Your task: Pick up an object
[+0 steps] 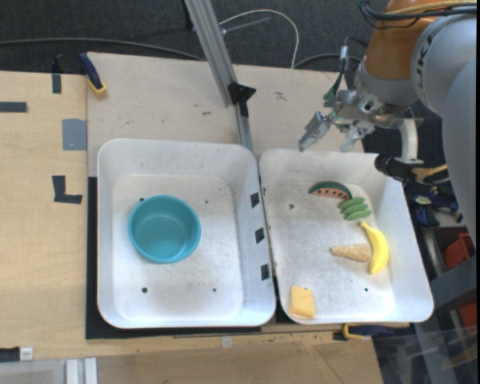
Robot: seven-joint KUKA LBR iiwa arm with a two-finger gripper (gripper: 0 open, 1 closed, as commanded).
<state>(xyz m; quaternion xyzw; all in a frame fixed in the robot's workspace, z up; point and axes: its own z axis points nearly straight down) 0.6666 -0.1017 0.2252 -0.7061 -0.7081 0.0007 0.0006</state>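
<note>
My gripper [331,135] hangs above the far edge of the right bin [400,294], its two fingers spread open with nothing between them. In that bin lie a watermelon slice [330,190], a green pea pod [355,208], a yellow banana [375,247], a tan cone-shaped piece [350,252] and a yellow cheese-like block [302,302] at the near edge. The watermelon slice is the closest item, a little toward the camera from the fingertips. A blue bowl [165,228] sits in the left bin [112,294].
A slanted metal pole [216,46] rises from the bench behind the divide between the bins. A blue-and-yellow clamp [92,74] sits at the far left corner of the board. Cables run along the back. Clamps and gear crowd the right side.
</note>
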